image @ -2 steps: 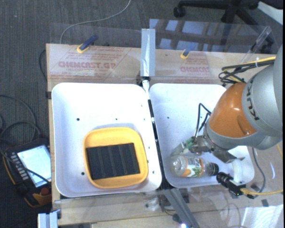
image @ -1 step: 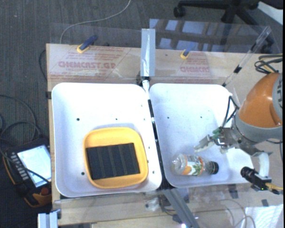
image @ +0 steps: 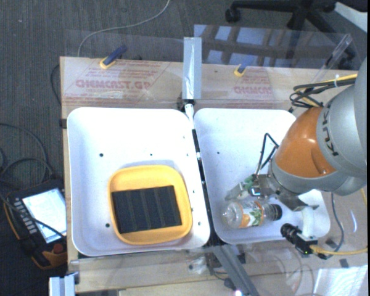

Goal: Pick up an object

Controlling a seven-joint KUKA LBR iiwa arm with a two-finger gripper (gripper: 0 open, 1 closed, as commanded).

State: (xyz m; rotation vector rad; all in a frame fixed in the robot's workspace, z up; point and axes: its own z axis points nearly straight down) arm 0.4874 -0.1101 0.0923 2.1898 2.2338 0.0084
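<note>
From the overhead camera, the pincer is hovering low in the right bin, though I cannot tell its state. A small clear bottle is lying on its side just below it toward the bin's near edge, long axis running left-right. A yellow tray is sitting in the left bin.

1. Left white bin: holds a yellow tray with a dark ribbed inset.
2. Right white bin.
3. Clamps on the board's back edge: blue-and-yellow, yellow.
4. Office chair base, on the carpet.
5. Tablet device, on the floor beside the bench.
</note>
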